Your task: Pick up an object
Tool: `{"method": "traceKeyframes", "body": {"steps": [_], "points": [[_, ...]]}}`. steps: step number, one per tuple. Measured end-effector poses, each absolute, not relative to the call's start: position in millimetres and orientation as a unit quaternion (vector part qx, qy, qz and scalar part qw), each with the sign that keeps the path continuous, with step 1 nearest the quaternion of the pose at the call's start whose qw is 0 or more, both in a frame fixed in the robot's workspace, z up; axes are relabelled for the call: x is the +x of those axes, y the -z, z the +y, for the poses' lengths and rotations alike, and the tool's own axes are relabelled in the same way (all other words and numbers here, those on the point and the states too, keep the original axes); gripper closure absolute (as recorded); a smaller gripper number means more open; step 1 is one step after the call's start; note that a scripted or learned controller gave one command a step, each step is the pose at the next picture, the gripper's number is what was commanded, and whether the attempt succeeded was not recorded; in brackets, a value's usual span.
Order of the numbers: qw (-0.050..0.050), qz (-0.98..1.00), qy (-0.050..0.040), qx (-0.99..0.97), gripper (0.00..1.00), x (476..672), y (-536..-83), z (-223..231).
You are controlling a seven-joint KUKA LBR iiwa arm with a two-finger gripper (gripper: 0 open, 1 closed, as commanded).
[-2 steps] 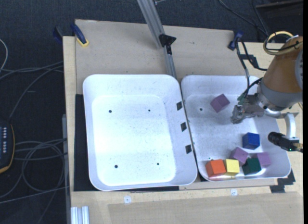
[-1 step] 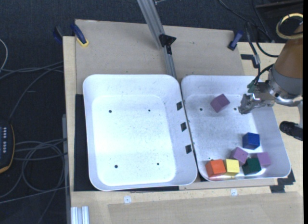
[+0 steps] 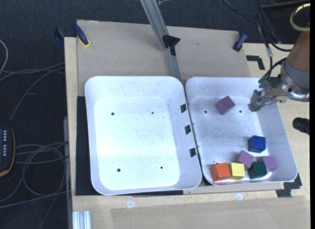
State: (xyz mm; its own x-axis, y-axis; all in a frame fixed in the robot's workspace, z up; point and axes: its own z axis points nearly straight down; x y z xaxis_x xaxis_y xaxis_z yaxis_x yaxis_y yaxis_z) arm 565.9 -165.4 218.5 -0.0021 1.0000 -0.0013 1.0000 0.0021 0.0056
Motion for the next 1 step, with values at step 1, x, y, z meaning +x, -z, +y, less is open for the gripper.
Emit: {"method": "traceKeyframes", "body": {"steps": [1], "points": [[-0.001,0.709,-0.0010,0.705,1.00,568.8,-216.8,-119.7]]}}
